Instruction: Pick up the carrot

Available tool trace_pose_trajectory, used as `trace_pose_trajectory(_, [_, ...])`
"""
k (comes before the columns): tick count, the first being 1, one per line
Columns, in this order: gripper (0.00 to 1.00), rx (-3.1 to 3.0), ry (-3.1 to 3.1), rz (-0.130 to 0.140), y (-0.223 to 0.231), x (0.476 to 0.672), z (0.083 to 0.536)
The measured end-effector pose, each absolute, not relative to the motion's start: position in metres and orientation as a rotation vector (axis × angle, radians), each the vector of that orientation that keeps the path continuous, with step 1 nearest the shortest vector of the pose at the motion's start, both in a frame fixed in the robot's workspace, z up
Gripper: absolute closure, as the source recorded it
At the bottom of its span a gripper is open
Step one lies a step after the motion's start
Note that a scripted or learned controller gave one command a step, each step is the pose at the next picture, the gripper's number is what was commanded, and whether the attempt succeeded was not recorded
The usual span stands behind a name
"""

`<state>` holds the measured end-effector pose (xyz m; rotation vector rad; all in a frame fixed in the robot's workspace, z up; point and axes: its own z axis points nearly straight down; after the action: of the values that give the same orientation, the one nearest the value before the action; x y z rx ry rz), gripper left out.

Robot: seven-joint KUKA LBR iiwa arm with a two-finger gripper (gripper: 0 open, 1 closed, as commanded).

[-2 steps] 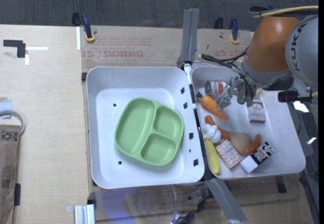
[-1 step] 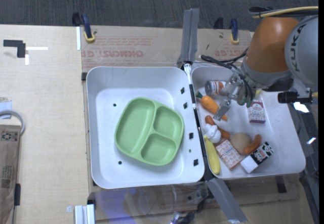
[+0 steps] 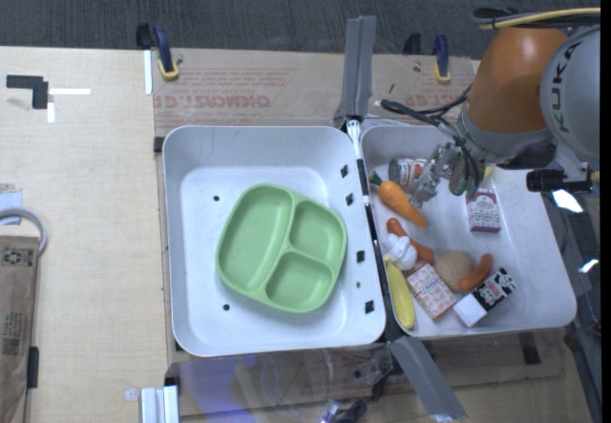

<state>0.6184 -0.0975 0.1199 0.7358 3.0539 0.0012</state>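
Bench (image 3: 76, 182): pale wood-grain top across the left and centre of the frame; dark grey carpet-like floor along the upper edge. Brown cardboard sheet (image 3: 253, 92), printed red, clamped at the upper centre.

Left bin (image 3: 186, 221): shallow, white, rounded corners, centre of frame. Holds a green plate (image 3: 282, 247), matte plastic, three compartments.

Right bin (image 3: 535, 249): shallow, white, right of centre. Contents clustered:
- carrot (image 3: 401, 203), orange, tapered, green top, lying at a slant in the bin's upper left part;
- small can (image 3: 409, 170), just above the carrot;
- red-and-white carton (image 3: 484, 212);
- yellow banana (image 3: 399, 295) along the left wall.

Gripper (image 3: 427, 184): metallic, just right of the carrot's upper end; released or clenched cannot be told.
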Motion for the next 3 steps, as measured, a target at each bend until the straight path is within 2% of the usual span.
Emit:
trace_pose_trajectory(1, [0.0, 0.735, 3.054, 0.001, -0.097, 0.618, 0.12])
trace_pose_trajectory(2, [0.0, 0.259, 3.131, 0.002, -0.097, 0.602, 0.09])
trace_pose_trajectory(3, [1.0, 0.27, 3.124, -0.002, -0.1, 0.604, 0.1])
